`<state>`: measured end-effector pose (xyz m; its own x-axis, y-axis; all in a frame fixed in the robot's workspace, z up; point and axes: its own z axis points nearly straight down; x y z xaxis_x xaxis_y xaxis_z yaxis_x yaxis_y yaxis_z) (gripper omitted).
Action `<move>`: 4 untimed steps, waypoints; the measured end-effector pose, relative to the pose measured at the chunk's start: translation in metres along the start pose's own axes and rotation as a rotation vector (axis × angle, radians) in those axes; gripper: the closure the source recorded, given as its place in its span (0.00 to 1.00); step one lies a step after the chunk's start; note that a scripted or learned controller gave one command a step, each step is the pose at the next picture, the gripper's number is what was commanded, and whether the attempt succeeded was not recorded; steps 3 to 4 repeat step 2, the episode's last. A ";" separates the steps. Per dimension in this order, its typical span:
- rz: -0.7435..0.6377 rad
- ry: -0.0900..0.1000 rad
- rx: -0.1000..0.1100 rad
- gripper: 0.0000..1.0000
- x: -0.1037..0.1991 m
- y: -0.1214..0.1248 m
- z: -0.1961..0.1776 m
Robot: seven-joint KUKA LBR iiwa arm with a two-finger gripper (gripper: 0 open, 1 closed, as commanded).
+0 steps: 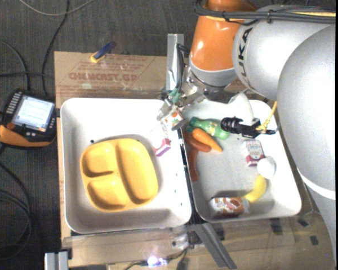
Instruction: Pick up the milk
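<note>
Milk carton [253, 151] lies flat just right of the carrot [205, 140]: light, thin-walled, crushable; grip across its narrow sides. Claw [173, 108] hovers left of the carrot, openness indiscernible.

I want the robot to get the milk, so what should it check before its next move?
1. The hand is near the wall between the bins: ok.
2. The small white-and-red thing at the hand is the milk: cannot tell.
3. The hand holds it: cannot tell.
4. The white-and-red carton in the right bin lies uncovered: ok.
5. The carrot and green bottle leave room around the hand: not ok, they lie close.
</note>
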<state>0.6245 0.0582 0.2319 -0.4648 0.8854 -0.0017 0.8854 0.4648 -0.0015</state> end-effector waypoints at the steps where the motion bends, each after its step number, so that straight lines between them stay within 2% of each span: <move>1: 0.019 0.001 0.002 1.00 0.062 -0.015 0.021; 2: -0.148 0.000 0.002 1.00 0.075 -0.019 0.038; 4: -0.148 0.000 0.002 1.00 0.075 -0.019 0.038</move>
